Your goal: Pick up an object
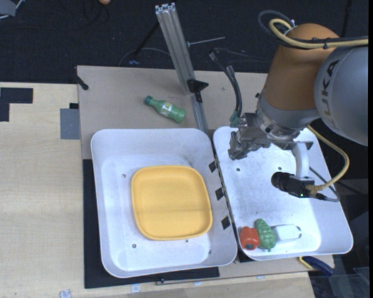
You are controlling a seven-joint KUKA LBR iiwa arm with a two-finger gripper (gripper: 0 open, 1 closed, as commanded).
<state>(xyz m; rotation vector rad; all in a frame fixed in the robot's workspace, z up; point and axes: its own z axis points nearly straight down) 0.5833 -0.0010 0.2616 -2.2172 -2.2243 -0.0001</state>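
Observation:
My gripper [237,149] hangs low over the far left part of the right bin [261,191], close to the wall it shares with the left bin. The grey arm with its orange band rises behind it to the upper right. At the right bin's near edge lie a small red toy [249,238], a green bumpy toy [265,234] touching it, and a white piece [287,232] just to their right. These three are well apart from the gripper, toward the front. A yellow square plate [171,202] lies flat in the left bin [112,166].
A green bottle [165,108] lies on its side on the bench behind the left bin. A slanted aluminium rail [180,48] stands behind the bins. A black cylindrical part [291,184] of the arm's tooling hangs over the right bin's middle.

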